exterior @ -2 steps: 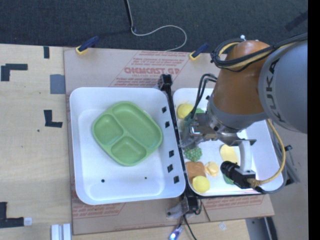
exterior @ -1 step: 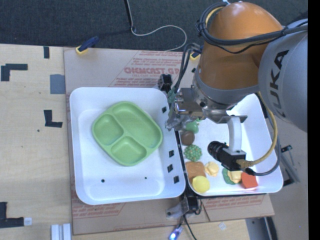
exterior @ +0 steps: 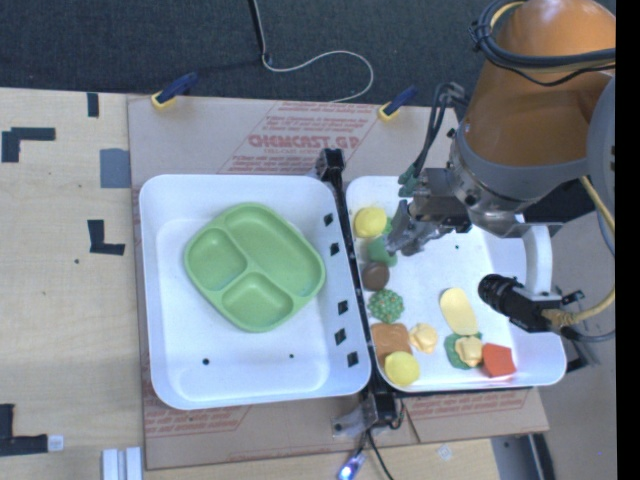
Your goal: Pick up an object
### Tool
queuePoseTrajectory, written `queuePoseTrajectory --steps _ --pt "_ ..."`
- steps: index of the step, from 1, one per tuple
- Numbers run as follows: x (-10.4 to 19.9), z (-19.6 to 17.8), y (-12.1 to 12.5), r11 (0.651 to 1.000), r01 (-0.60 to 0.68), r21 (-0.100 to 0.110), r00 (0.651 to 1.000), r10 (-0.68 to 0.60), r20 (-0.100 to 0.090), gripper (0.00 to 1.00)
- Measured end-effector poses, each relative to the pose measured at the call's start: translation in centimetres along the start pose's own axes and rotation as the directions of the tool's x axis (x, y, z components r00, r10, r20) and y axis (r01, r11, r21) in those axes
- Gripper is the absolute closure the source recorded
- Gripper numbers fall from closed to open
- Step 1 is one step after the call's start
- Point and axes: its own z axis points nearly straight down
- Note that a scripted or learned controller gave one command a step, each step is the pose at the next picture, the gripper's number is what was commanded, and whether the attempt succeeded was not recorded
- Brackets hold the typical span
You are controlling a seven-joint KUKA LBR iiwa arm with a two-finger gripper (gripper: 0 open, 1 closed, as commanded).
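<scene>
The right bin [exterior: 520,258] holds several toy foods. A yellow round fruit [exterior: 370,221] lies at its upper left, with a small green piece [exterior: 379,254] and a brown ball [exterior: 376,276] just below it. My gripper [exterior: 402,238] hangs low over the bin's upper left, right beside the yellow fruit and the green piece. Its tip is dark and partly hidden by the wrist, and I see nothing clearly held in it. The grey and orange arm [exterior: 535,78] covers the bin's upper right.
Further down the right bin lie a green broccoli [exterior: 386,304], a brown bread piece [exterior: 390,338], a second yellow fruit [exterior: 402,369], a pale yellow slice [exterior: 458,311] and an orange block [exterior: 498,360]. The left bin [exterior: 170,218] holds a green divided plate [exterior: 255,265].
</scene>
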Motion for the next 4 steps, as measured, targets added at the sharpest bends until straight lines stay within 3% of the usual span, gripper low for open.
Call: queuePoseTrajectory --steps 1,2,3,4 --pt "7.4 -2.2 -0.1 1.000 0.012 0.001 1.000 -0.012 -0.003 1.00" --pt "14.3 -0.7 4.8 1.000 0.011 0.001 1.000 -0.011 -0.001 1.00" --pt "11.4 13.1 3.7 1.000 0.001 0.019 1.000 -0.001 0.005 1.00" --pt "10.3 -0.7 9.4 1.000 0.005 -0.015 1.000 -0.005 -0.003 1.00"
